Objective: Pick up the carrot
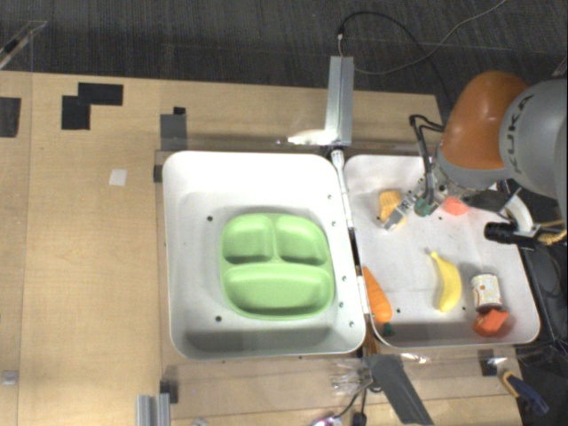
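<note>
claw [410, 206] low in the right bin's far part, grip state unclear | carrot [376, 296] well toward the near-left of it, lying against the bin wall | likely awkward to grasp there, not yet reached

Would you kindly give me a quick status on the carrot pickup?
Claw low in right bin, far end. Carrot untouched against the bin's left wall, near end. Banana lies right of it, apart.

A robotics lab: a plywood desk [80, 264] carries two white bins [257, 171], bolted between metal brackets [341, 96]. Behind the tool [424, 204], black cables [417, 51] trail across dark carpet [177, 16]; black markers [89, 103] are taped far to its left.
</note>
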### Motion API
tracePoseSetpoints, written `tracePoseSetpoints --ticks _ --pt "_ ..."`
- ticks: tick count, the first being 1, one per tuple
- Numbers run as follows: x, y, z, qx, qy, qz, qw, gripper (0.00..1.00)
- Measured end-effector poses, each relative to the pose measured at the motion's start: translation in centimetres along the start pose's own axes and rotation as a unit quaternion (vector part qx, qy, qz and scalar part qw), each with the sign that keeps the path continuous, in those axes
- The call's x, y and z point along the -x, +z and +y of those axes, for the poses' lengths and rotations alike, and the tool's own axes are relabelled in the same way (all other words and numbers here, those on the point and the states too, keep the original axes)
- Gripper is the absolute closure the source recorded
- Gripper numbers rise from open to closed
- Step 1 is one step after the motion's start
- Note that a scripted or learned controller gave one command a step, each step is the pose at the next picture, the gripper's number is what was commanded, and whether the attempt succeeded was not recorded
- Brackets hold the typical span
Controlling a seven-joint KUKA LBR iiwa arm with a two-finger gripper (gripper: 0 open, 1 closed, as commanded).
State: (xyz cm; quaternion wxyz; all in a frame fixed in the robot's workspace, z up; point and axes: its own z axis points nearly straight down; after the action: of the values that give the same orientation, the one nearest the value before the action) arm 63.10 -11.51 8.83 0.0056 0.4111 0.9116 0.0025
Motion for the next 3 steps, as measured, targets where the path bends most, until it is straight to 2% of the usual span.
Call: tracePoseSetpoints --ticks 1,2,3 --pt "-5.9 -9.6 5.2 -0.003 0.021 0.003 0.9998 1.00" --pt "-7.7 -11.0 9.2 -0.004 0.130 0.003 0.9915 1.00" --pt "-12.8 -12.6 12.3 -0.004 0.044 0.003 0.9990 1.00"
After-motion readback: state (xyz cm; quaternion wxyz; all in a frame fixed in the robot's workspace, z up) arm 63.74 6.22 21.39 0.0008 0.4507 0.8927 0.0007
